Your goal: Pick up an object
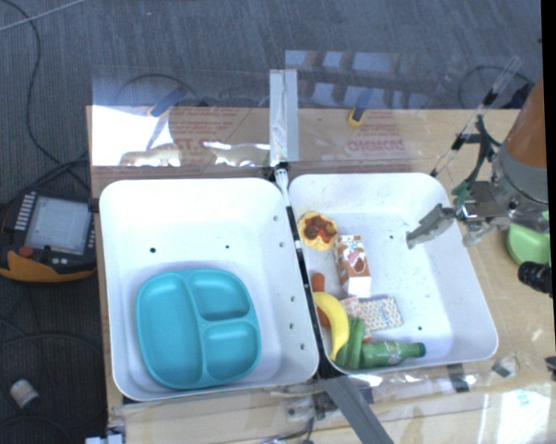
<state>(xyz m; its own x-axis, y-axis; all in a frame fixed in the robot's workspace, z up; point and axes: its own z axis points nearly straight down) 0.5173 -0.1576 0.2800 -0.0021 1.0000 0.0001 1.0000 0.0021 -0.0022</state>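
The right bin (419,284) holds several items along its left side. A round pizza-like toy (317,229) lies at the top, with a small red and white carton (353,263) below it. A yellow banana (334,319), a patterned packet (375,312) and a green bottle (387,352) lie near the front left corner. A small red piece (317,281) sits by the dividing wall. My gripper (446,220) hangs over the right part of this bin, well to the right of the items, with nothing seen in it.
In the left bin (186,220) a teal divided plate (199,327) lies at the front. A green object (527,241) sits on the bench beyond the right bin's right rim. Cardboard and clear plastic stand behind both bins.
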